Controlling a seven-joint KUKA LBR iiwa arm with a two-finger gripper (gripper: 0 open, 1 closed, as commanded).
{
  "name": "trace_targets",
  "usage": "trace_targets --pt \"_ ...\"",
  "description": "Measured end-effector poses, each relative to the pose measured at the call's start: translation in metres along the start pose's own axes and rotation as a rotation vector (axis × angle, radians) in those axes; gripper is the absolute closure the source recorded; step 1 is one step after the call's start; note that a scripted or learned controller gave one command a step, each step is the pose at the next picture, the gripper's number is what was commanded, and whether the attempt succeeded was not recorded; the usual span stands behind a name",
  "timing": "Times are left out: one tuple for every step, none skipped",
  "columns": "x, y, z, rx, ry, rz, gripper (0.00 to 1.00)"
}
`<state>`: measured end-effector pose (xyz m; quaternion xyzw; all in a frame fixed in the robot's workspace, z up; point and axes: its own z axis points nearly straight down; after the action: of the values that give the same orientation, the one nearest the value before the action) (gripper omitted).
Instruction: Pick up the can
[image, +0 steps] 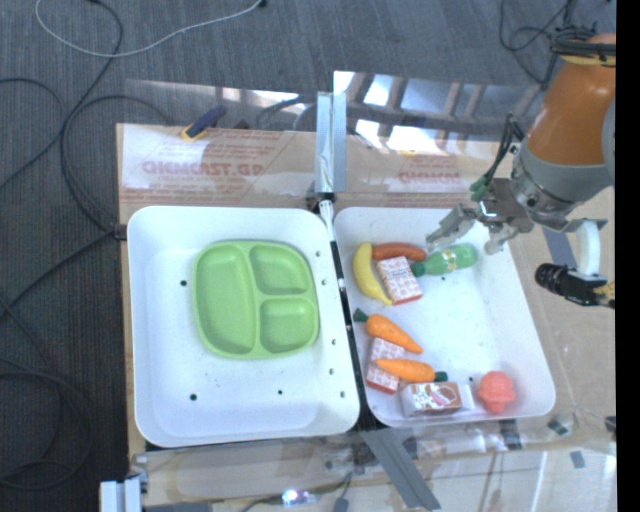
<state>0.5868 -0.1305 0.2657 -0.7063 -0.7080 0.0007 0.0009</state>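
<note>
At the right bin's (530, 330) near edge lies the can (435, 398), a sideways cylinder whose red-and-white label is too blurred to read. The gripper (472, 236) hovers by the far edge, fingers spread, over a glossy green bottle (448, 260).

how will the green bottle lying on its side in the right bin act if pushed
The green plastic bottle lies on its side, so its rounded body would probably roll if nudged. It looks like smooth, glossy plastic, so likely light and slippery. The red-and-white carton near its cap end might block sliding that way.
</note>
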Motion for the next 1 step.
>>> trace_targets --pt "-0.0313 0.0078 0.0930 0.001 0.000 -0.082 0.00"
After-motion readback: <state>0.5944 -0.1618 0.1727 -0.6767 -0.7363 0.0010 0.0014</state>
